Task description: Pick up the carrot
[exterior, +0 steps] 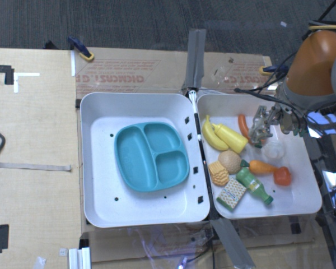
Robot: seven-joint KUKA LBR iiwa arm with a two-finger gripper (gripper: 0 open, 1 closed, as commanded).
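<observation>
The carrot [261, 167] is seen lying in the right bin [302, 203], toward its right wall, with a tomato [282, 176] just beside it and a green bottle [253, 186] touching its leafy end. The gripper [261, 129] is held above the bin's far half, near a red sausage [243, 125] and apart from the carrot; nothing is seen between its fingers, whose spread cannot be told. A banana [211, 135], a yellow bottle [231, 138] and a waffle [219, 174] are grouped along the left wall, while a teal tray [152, 157] is set in the left bin [95, 206].
</observation>
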